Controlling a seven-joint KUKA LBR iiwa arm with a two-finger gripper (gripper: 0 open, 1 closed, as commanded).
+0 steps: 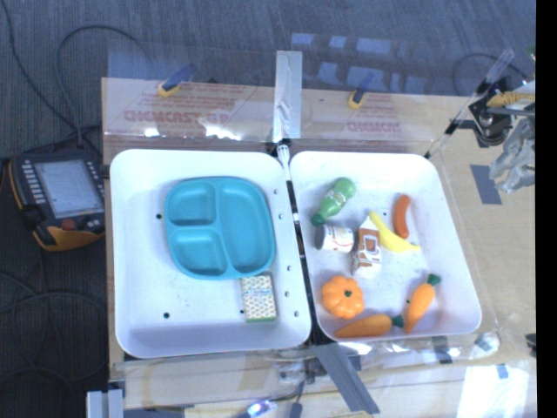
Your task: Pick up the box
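White plastic forms both bins. The box [258,298], pale with a fine green pattern and no readable print, lies flat in the left bin [139,320], near its near-right corner, just beside the blue divided plate [219,226] and close to the wall between the bins. Open floor lies to its left. Faint red lettering on the far cardboard cannot be read. The right bin [452,259] holds a green bottle [336,198], banana [389,234], sausage [401,215], small carton [367,253], pumpkin [343,297] and two carrots [419,303]. The gripper [513,159] hangs at the right edge, outside the bins; its state cannot be told.
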